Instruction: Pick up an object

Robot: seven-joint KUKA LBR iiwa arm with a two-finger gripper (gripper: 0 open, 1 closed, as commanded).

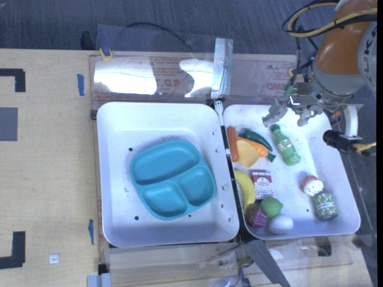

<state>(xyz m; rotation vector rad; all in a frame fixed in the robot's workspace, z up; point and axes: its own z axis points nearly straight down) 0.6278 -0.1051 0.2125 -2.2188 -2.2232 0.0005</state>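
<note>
Gripper point(289, 113) above the right bin's point(346, 171) far end, fingers spread, pinching nothing.

No writing can be read: the green bottle point(285, 143) has a pale label, the small red-and-white carton point(261, 183) blurred print; the bottle lies just below the fingertips, near but apart; beside it a carrot point(232, 143), a yellow banana point(243, 186) along the left wall, a jar of green bits point(323, 203) near the right rim; bare floor between bottle and jar; the left bin point(114, 160) holds a blue divided tray point(172, 178).

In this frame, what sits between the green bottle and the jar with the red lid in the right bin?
Nothing: in the camera view, bare white bin floor separates the green bottle from the jar.
</note>
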